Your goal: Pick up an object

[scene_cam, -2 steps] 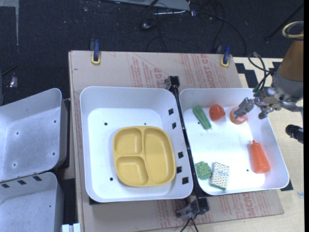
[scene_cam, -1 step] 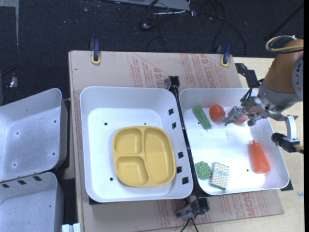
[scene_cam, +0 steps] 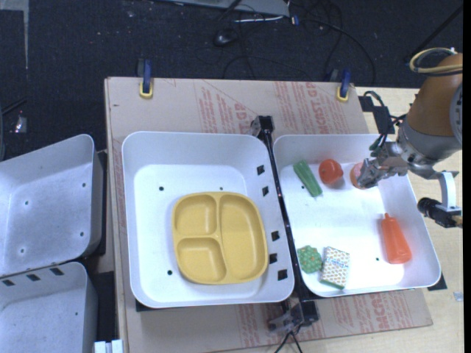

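The right bin (scene_cam: 346, 219) holds several small items. A green stick-shaped piece (scene_cam: 307, 178) lies near its back left, with a red-orange ball (scene_cam: 330, 170) just right of it. An orange bottle-shaped object (scene_cam: 395, 239) lies by the right wall. A green knobbly piece (scene_cam: 310, 259) and a patterned green-and-white block (scene_cam: 336, 266) sit at the front. My gripper (scene_cam: 368, 173) is low at the bin's back right, just right of the ball. A small pinkish object (scene_cam: 358, 176) shows at its tip, partly hidden by the gripper.
The left bin (scene_cam: 147, 197) holds a yellow divided plate (scene_cam: 219, 237). A black divider (scene_cam: 276, 197) runs between the bins. The arm's orange band (scene_cam: 434, 98) rises above the right bin's back right corner. Grey trays (scene_cam: 44, 197) lie off the bench to the left.
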`<state>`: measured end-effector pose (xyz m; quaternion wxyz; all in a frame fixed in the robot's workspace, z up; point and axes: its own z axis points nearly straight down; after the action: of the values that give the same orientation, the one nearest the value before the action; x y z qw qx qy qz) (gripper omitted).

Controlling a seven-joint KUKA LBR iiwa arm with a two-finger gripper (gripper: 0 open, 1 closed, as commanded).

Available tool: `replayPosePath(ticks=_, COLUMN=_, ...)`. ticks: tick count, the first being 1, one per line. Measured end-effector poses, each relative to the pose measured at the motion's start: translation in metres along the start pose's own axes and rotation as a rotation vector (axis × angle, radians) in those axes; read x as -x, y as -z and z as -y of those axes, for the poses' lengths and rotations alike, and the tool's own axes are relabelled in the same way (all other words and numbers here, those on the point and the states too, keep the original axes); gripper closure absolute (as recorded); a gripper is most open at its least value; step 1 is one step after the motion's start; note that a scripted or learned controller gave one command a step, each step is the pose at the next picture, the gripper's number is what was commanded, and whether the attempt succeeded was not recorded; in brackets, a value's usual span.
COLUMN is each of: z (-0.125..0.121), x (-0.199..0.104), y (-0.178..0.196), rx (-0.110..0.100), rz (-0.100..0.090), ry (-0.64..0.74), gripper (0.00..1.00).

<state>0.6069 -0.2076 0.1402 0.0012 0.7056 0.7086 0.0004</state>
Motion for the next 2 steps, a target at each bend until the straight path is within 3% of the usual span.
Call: replayPosePath(ticks=2, z=0.0, x=0.008, y=0.088, rx=0.004, rz=0.002, ry=-0.002, gripper=1.0)
